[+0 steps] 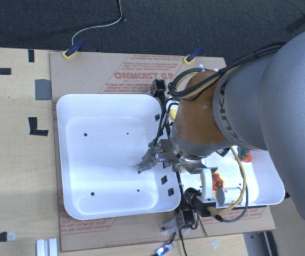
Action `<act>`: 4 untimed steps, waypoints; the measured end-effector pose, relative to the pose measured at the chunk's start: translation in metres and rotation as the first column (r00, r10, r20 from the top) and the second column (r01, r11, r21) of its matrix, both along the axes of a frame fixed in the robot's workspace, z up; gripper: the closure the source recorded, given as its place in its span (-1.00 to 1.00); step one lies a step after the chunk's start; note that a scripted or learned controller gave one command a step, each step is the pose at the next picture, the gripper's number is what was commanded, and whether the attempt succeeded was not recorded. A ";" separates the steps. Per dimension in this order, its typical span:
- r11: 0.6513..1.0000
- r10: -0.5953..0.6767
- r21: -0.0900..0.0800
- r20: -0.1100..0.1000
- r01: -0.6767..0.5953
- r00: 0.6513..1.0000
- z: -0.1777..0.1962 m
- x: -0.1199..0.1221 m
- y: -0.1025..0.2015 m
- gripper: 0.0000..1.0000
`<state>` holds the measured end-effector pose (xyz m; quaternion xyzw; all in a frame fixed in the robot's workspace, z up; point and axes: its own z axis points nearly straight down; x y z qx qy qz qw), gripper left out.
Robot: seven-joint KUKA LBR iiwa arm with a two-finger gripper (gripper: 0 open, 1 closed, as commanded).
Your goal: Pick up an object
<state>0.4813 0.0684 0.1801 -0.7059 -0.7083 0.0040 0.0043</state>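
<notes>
**Presently: gripper low over left bin, object unclear**

Presently we cannot name the task's object with confidence. A small grey-green shape (147, 163) sits at the tip of the gripper (153, 159), over the right part of the left bin's floor — whether it is an object or part of the tool itself, we cannot tell. Small orange and red items (217, 181) lie in the right bin (264, 188), mostly hidden beneath the arm (232, 111).

Gripper state: we cannot tell — the tip is too small and dark against the wrist to read.

Step in hand, as we judge it: the reach or the grasp attempt itself, with the tool down near the floor of the left bin (110, 143). The next move calls for a straight lift, and a check that something actually comes up with it.

Surface: both white bins rest on a cardboard sheet (136, 76) printed in red, clipped at its far edge, on a pale bench (14, 159) marked with black tape. A white cable (96, 28) trails across dark carpet beyond.
</notes>
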 end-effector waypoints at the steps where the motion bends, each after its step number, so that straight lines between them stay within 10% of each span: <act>1: 1.000 -0.002 0.000 0.005 0.002 1.000 0.013 0.003 -0.002 1.00; 2: 1.000 0.005 0.004 0.021 -0.005 1.000 0.127 0.003 0.041 1.00; 3: 1.000 -0.008 -0.002 0.009 0.008 1.000 0.119 0.002 -0.020 1.00; 4: 1.000 -0.001 0.000 0.011 0.001 1.000 0.134 0.002 -0.007 1.00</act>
